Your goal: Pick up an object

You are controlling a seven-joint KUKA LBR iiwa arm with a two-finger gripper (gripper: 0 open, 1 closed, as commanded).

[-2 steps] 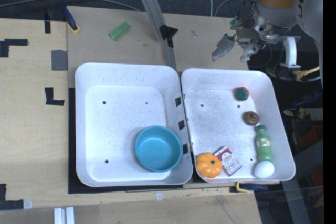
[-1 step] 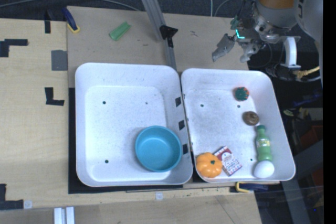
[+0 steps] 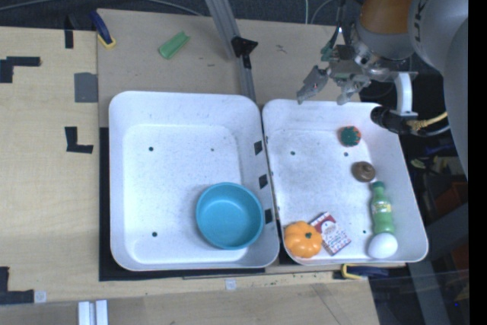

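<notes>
i see my gripper (image 3: pixel 329 90) up over the far edge of the right bin (image 3: pixel 304 164), jaws apart and holding nothing, little orange pumpkin (image 3: pixel 303 239) at the bin's near edge, blue bowl (image 3: pixel 229 215) in the left bin (image 3: pixel 152 164)

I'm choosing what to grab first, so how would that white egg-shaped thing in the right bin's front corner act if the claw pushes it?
The white egg looks smooth and rounded, so it would probably roll or slip aside. It sits against the bin's wall beside the green bottle, which may hem it in.
</notes>
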